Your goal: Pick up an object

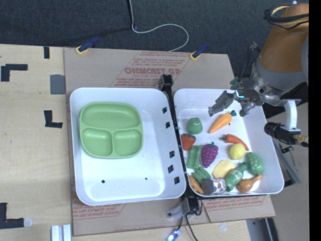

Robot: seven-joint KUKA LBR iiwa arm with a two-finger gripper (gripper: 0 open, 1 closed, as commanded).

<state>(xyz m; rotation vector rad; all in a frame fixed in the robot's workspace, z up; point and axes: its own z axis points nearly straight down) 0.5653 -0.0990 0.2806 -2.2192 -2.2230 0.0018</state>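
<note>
End effector (231,103) hangs spread wide and empty just above the carrot (220,123) in the right bin (271,149); that carrot looks like light, stiff, slick plastic, so pinch across its thick middle, not the tapering tip.

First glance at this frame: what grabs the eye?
The heap of bright toy food in the right bin stands out most: an orange carrot, purple grapes and a yellow lemon among it. In the left bin lies a green divided plate. The gripper hangs over the right bin's far end, just above the carrot.
</note>
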